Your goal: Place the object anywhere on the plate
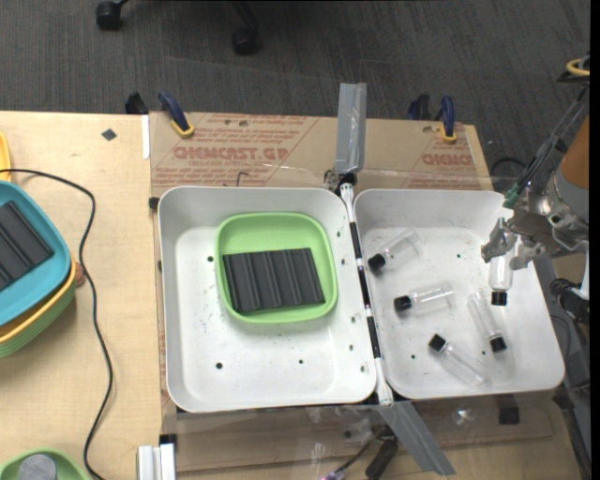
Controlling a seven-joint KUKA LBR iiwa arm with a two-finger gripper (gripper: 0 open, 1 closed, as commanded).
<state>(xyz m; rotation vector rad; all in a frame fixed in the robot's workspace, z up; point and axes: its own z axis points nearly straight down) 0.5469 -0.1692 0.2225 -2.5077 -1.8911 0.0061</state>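
Camera view: left bin [187, 366] holds green plate [275, 230] with dark ribbed insert [272, 279]. Right bin [525, 375] holds clear vials: [392, 251], [422, 299], [457, 358], [488, 323]. Gripper [500, 265] at right edge; fingers pinch vial [500, 281] upright.

My bench [75, 375] is light wood. A brown cardboard sheet [281, 145] lies on it, held by blue clamps [174, 112]. A black cable [94, 309] runs across. Behind is grey carpet [375, 47], with chair wheels [111, 13] showing.
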